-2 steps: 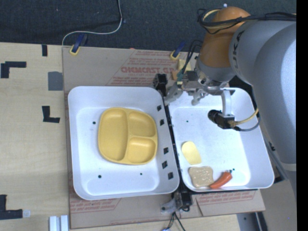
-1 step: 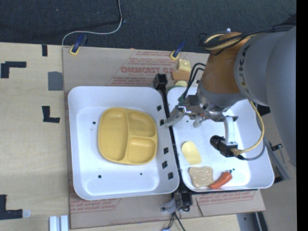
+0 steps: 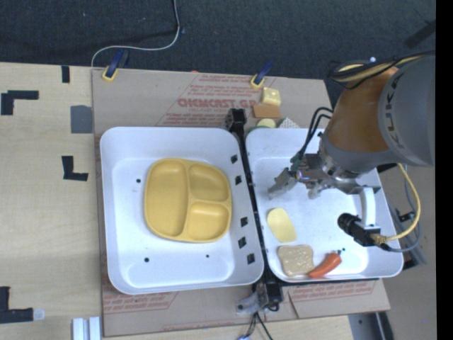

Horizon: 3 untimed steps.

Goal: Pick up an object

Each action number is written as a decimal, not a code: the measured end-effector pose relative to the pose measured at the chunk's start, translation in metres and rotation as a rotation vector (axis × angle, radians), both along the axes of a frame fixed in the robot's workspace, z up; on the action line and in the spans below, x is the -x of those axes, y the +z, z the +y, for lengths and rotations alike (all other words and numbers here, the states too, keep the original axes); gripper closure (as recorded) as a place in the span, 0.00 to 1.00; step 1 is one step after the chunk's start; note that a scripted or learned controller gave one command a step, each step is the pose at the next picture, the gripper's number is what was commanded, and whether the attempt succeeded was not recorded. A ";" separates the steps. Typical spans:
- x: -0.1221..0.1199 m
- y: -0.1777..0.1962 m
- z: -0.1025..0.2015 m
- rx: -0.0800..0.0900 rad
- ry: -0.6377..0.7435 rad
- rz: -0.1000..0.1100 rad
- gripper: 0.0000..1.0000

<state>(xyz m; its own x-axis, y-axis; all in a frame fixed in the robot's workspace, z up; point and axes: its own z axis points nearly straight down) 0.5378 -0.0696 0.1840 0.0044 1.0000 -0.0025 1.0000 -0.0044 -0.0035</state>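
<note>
A yellow divided plate (image 3: 188, 200) lies in the left white bin (image 3: 120, 154), its three compartments facing up, on a bench covered with a printed cardboard sheet (image 3: 205, 98) held by two blue clamps at its far edge. A black divider (image 3: 244, 183) runs between the two bins.

In the right white bin (image 3: 382, 261), three objects sit toward the near side: a pale yellow cheese-like slab (image 3: 282, 224), just beyond a tan slice of toy bread (image 3: 295, 259), which touches — or nearly touches — an orange carrot-shaped piece (image 3: 326, 264) at its right. Beyond the bin's far edge rest a small tan block (image 3: 267, 103) and a pale green item (image 3: 265, 124), partly hidden.

The grey arm with its orange band (image 3: 361, 119) reaches in from the right, its gripper (image 3: 297, 177) hovering above the bin's far-left part, well apart from the cheese-like slab below it. The fingers (image 3: 277, 183) look spread, with nothing between them — no object is held.
</note>
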 end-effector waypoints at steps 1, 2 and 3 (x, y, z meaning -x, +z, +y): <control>-0.049 0.000 0.005 -0.002 0.007 -0.005 0.00; -0.085 -0.103 -0.029 0.001 0.003 -0.008 0.00; -0.120 -0.100 -0.024 -0.002 0.007 -0.005 0.00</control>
